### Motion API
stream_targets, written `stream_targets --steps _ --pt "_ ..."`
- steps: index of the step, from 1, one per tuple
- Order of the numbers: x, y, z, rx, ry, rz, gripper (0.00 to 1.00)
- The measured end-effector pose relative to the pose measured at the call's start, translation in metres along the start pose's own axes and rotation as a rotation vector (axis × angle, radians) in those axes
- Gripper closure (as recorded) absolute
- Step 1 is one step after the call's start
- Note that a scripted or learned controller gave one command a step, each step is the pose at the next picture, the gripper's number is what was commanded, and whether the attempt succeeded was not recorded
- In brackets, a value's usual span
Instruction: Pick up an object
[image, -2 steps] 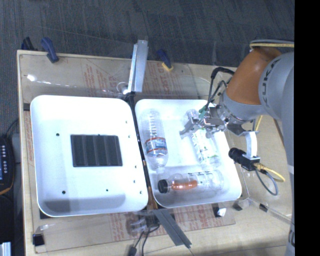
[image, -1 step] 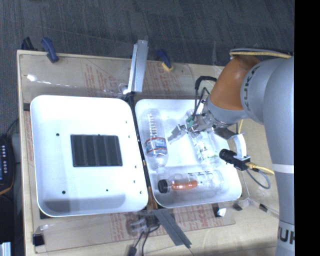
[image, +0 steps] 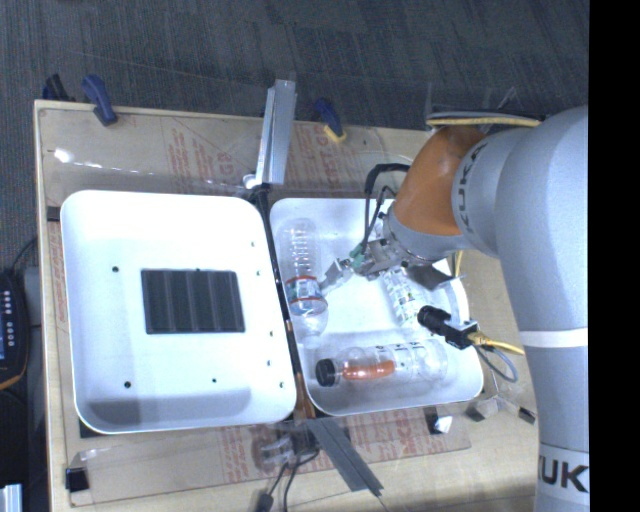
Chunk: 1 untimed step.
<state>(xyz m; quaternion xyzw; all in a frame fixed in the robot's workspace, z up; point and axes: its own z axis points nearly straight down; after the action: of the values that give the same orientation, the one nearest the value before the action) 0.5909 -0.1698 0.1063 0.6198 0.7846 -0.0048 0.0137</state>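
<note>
**Arm bent low, wrist turned left**

The grey arm (image: 540, 250) enters from the right and bends down. Its orange band (image: 432, 190) sits above the wrist. The gripper (image: 352, 264) points left, fingers hard to see.

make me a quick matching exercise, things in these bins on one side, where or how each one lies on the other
Things:
1. bottle with black cap
2. clear bottle with red band
3. dark ribbed panel
4. gripper

Places:
A. floor of the left bin
B. lying along the right bin's near wall
C. along the right bin's left wall
D. over the right bin's middle

Pairs: 1-B, 2-C, 3-A, 4-D
</note>
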Motion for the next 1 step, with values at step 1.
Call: stream_targets --steps 1 --pt "-0.0391 -0.0186 -0.0546 0.012 0.027 0.065 0.00"
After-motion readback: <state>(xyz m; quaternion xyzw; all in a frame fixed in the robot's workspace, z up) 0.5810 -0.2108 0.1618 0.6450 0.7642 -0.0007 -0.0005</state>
